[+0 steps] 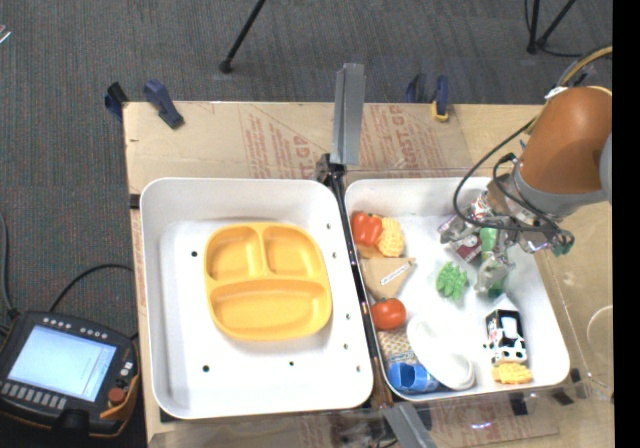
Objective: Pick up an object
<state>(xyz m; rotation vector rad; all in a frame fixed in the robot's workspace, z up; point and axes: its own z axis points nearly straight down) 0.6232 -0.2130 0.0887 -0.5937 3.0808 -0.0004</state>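
Observation:
My gripper (481, 254) hangs low over the upper right part of the right bin (425, 198), under the orange wrist band. A green broccoli-like toy (452, 280) lies just to its lower left, close to the gripper. A small green piece (488, 239) shows within the gripper's body; I cannot tell whether it is a held thing or part of the tool. A black-and-white cow-print carton (506, 334) lies below the gripper.
The right bin also holds an orange pepper (366, 228), corn (391, 235), a tan wedge (388, 274), a tomato (388, 313), a white bowl (440, 351), a blue cup (408, 376) and a yellow cracker (512, 372). A yellow divided tray (268, 280) lies in the left bin (160, 236).

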